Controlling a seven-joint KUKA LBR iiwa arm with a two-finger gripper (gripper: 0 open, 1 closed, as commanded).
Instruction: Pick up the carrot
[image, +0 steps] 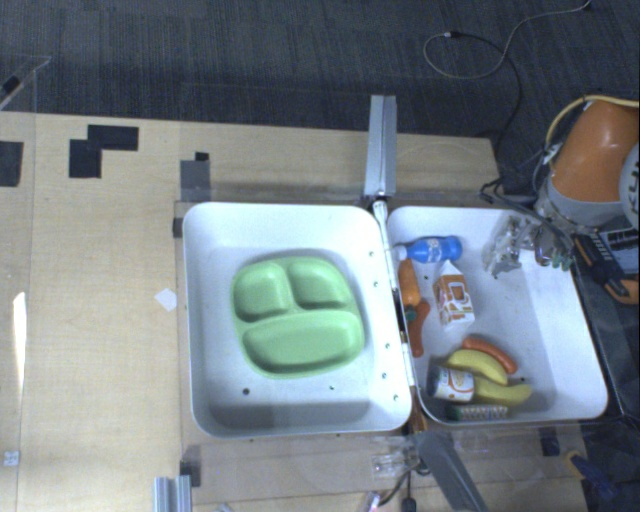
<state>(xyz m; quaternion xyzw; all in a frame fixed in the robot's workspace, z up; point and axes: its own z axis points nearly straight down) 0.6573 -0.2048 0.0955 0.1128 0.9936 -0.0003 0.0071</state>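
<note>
Your tool hangs over the upper right part of the right bin, and you cannot tell how it is set from this slant. Nothing is in it, so you are at the approach step. Look for the carrot against that bin's left wall, lying lengthwise, just below the blue bottle and beside a small carton. Next, I judge, you must travel left and descend without nudging the wall.

Soft, slightly blurred picture under even overhead light.
</note>
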